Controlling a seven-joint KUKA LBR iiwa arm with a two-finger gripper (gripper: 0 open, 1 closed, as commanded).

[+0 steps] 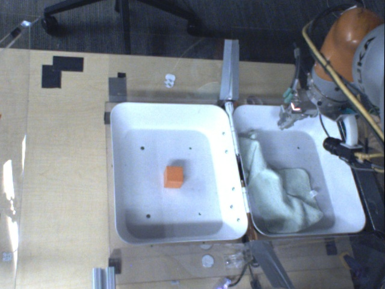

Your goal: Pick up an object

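While poised, arm [352, 47] above right bin [343, 179]

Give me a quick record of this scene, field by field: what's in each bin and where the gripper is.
left bin: one orange cube, near the middle of the floor
right bin: a crumpled pale cloth, lying against the left wall and the front
gripper: above the right bin's back edge, apart from the cloth
held: nothing seen between the fingers

Smooth white plastic bins [120, 173], a soft pale cloth [280, 191], a matt orange block [174, 177], wooden bench [60, 179].
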